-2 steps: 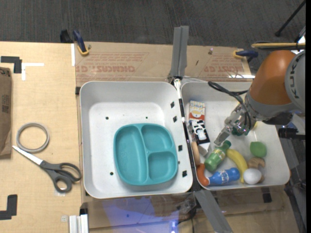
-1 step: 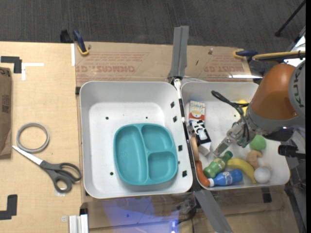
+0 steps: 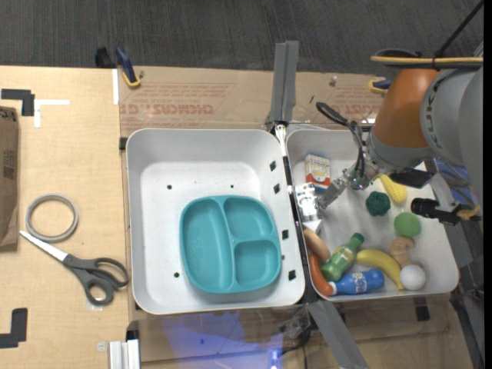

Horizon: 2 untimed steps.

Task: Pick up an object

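- Fingers of the gripper (image 3: 309, 204) hang low by the right bin's (image 3: 442, 244) left wall; I cannot tell whether they hold anything.
- Nearest thing: a sausage (image 3: 315, 244), just below them, slanting down the wall.
- Green bottle (image 3: 341, 257), banana (image 3: 380, 262), green ball (image 3: 377, 203) lie farther right.
- Left bin (image 3: 154, 175) holds a teal tray (image 3: 230, 243).

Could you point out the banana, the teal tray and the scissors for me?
banana (image 3: 380, 262): camera view, middle of its yellow curve.
teal tray (image 3: 206, 241): camera view, floor of its large compartment.
scissors (image 3: 101, 275): camera view, the grey handles.
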### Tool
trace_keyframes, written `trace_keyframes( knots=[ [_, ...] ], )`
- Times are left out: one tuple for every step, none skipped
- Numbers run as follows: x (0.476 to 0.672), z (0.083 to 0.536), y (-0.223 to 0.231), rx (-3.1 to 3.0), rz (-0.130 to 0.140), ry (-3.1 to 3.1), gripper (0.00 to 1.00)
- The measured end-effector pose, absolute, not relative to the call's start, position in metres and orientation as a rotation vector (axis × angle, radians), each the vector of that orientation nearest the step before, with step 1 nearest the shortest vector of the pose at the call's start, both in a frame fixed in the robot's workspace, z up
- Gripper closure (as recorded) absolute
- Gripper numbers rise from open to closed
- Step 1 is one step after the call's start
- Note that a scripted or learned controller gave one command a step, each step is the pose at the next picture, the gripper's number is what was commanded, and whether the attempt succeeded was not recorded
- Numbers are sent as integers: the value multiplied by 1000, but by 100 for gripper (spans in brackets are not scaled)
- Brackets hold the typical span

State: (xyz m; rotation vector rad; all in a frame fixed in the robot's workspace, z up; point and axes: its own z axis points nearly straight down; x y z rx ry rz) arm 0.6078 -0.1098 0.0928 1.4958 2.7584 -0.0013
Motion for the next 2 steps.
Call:
trace_keyframes(
  knots=[
    [633,94,-103,1735,-4,2610,0],
    [633,103,-102,1729,-6,2613,100]
  ],
)
